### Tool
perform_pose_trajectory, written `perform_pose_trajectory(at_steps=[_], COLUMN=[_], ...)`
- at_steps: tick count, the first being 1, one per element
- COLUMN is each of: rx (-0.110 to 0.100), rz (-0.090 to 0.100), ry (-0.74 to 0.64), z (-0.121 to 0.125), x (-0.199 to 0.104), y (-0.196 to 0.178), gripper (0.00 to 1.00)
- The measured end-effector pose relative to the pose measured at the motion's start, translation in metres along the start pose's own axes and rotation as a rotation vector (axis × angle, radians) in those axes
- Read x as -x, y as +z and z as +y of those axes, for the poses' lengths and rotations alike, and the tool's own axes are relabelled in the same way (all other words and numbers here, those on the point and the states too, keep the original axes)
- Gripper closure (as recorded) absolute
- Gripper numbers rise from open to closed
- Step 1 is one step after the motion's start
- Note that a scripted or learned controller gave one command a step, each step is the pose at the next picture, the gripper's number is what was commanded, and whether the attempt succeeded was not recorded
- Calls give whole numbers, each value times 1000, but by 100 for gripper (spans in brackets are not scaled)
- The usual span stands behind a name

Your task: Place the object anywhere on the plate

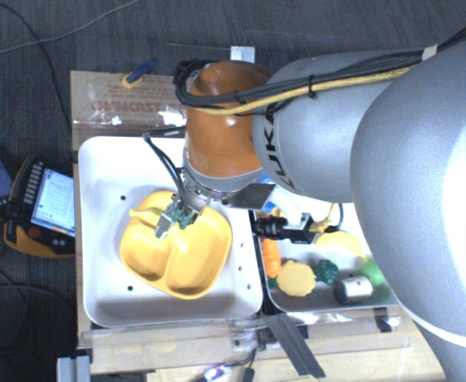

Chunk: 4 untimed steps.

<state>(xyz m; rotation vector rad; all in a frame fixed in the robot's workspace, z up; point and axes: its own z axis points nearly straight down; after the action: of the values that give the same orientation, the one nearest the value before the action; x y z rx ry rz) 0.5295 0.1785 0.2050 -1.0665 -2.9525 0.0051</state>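
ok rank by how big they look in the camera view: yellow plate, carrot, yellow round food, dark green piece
1. yellow plate
2. yellow round food
3. carrot, partly hidden, so this and the next are unsure
4. dark green piece

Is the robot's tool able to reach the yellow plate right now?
Probably yes: the tool hangs right over the yellow divided plastic plate in the left white bin, with nothing seen between them.
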Motion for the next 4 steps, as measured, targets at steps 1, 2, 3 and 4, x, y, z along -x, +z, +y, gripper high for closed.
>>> perform_pose_trajectory(at_steps=[1, 2, 3, 4], rx=[0, 1, 3, 1], rz=[1, -1, 0, -1], ry=[-96, -62, -89, -195], z=[-15, -68, -8, -34], x=[-40, -3, -51, -31], y=[36, -6, -39, -9], gripper=[100, 100, 100, 100])
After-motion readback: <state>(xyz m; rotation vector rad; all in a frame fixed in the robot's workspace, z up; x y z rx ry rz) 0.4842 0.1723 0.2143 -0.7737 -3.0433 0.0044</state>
